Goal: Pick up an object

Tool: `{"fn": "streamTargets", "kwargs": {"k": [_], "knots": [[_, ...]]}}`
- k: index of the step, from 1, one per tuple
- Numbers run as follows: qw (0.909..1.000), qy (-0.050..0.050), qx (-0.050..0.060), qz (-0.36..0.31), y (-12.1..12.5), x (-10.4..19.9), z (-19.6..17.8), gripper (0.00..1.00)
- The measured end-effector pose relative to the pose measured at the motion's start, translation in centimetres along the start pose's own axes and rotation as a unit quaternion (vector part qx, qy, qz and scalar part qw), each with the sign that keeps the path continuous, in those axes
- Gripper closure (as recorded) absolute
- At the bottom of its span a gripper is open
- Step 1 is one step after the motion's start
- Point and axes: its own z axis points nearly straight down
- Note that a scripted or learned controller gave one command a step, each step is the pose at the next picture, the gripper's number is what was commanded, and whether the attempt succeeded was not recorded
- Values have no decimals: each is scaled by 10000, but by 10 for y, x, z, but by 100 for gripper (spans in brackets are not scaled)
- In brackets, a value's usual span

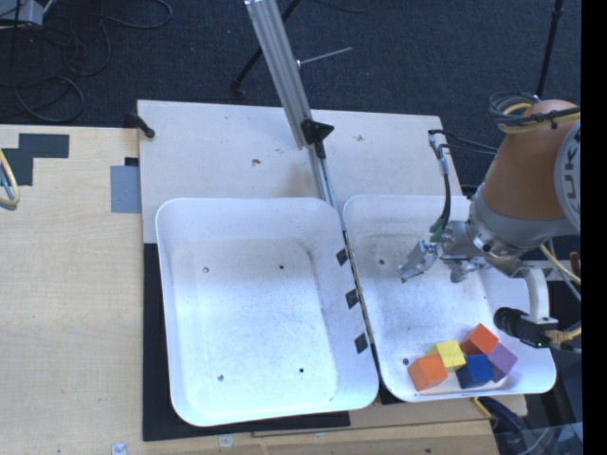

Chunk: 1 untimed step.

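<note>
Several small blocks huddle in the near right corner of the right bin (pixel 394 211): an orange block (pixel 428 372), a yellow block (pixel 450 354), a blue block (pixel 474 372), a red-orange block (pixel 482 337) and a purple block (pixel 504 358). My gripper (pixel 436 266) hangs over the middle of the right bin, well behind the blocks and apart from them. It stands open, and nothing shows between its fingers.
The left bin (pixel 190 254) lies beside the right one, with a row of black clips (pixel 351 298) along their shared edge. A slanted aluminium bar (pixel 285 74) rises behind the bins. A tan board (pixel 66 292) lies to the left.
</note>
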Motion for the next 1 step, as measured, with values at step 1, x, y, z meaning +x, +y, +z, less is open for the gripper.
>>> {"fn": "streamTargets", "kwargs": {"k": [1], "knots": [[10000,-11,18,-1,-12,-73,11,0]]}}
